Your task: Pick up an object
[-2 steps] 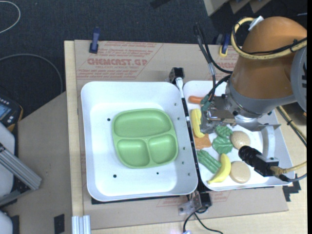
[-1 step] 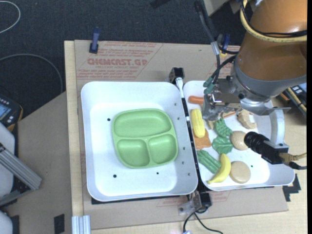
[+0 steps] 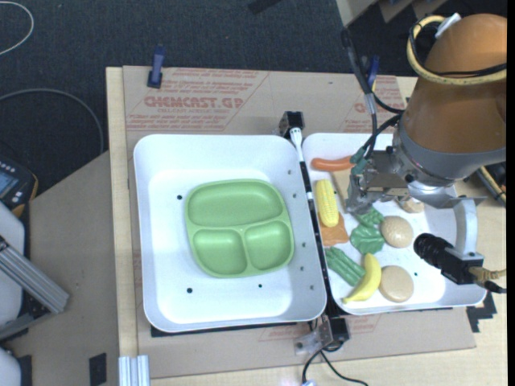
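Objects: toy foods lie in the right bin; none can be seen between the fingers.
Gripper: gripper hangs over the upper middle of the right bin, under the grey wrist and the orange band; whether the fingers are released or clenched cannot be told, since the wrist covers much of them.
Corn: yellow corn cob lies just left of the fingers, lengthwise along the bin's left wall.
Hot dog: orange sausage lies above and left of the fingers, near the bin's top edge.
Orange piece: flat orange piece lies below the corn, down and left of the fingers.
Leafy green: green leafy piece lies just below the fingers.
Green pod: dark green ridged piece lies farther below, to the left.
Banana: yellow banana lies well below the fingers, near the bin's lower edge.
Potatoes: 2 tan rounded pieces, 1 down and right of the fingers, 1 beside the banana.
Left bin: left bin holds a green 3-compartment tray, well left of the fingers.
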You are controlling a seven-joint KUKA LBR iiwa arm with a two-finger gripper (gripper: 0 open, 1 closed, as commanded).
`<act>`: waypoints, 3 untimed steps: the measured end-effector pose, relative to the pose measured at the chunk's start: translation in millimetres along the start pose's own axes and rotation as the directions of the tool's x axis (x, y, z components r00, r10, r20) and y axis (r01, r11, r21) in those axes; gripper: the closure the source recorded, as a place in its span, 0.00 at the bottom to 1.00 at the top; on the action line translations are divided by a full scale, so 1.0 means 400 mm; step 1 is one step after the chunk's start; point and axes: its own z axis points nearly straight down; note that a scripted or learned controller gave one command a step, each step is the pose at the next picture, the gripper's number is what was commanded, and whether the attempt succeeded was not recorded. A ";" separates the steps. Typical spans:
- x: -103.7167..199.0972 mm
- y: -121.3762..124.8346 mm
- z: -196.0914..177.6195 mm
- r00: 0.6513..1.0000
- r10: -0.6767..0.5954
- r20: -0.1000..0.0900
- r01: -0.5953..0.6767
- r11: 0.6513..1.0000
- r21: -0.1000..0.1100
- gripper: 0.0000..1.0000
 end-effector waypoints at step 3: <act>-0.026 0.005 -0.070 1.000 -0.002 -0.001 0.002 1.000 -0.016 1.00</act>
